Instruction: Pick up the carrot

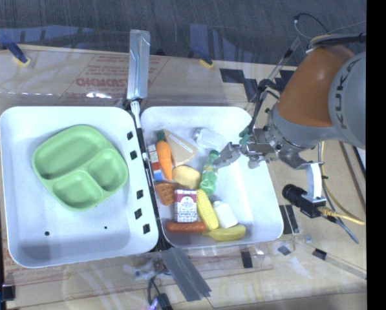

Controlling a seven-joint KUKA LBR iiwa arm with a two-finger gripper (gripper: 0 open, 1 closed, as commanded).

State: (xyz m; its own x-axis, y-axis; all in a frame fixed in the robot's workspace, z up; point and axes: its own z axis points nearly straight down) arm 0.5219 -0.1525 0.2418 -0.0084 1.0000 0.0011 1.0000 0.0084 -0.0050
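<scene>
One carrot [164, 160] half buried among toys, gripper [226, 155] jaws' state unclear

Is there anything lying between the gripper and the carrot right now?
Yes. The gripper is to the right of the carrot, and a yellow block and a tan wedge lie between them.

"KUKA" on the arm [348, 102]
</scene>
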